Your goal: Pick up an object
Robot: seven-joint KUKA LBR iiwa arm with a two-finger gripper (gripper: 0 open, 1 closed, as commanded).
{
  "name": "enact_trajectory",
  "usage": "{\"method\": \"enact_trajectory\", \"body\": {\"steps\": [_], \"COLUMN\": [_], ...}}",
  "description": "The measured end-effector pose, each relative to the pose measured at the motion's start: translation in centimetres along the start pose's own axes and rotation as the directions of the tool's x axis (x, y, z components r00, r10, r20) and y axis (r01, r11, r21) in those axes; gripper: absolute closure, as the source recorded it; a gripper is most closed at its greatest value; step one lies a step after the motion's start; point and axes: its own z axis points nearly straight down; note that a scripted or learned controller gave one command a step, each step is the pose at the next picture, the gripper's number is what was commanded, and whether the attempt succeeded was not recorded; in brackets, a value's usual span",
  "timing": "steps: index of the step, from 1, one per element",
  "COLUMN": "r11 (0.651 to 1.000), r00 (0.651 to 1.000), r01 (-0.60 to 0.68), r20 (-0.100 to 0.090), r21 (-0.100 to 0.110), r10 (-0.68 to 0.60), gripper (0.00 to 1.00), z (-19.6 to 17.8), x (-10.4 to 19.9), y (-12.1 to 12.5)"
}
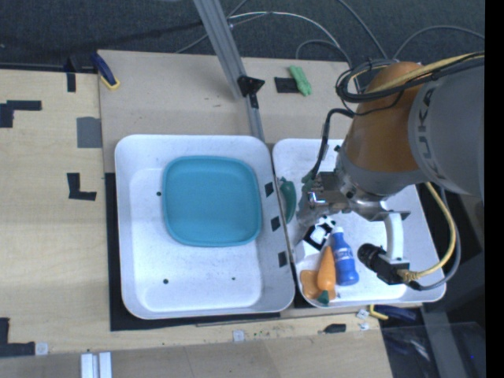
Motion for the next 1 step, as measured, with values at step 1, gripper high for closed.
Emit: {"method": "enact_trajectory", "body": {"steps": [1], "r11": [1.0], "r00": [1.0], "r01": [0.002], "r20": [-0.001], "r21": [-0.001], "r10": [-0.002], "gripper": [1.0], "z": [-0.63], "x": [5.39], "y": [-0.53]}}
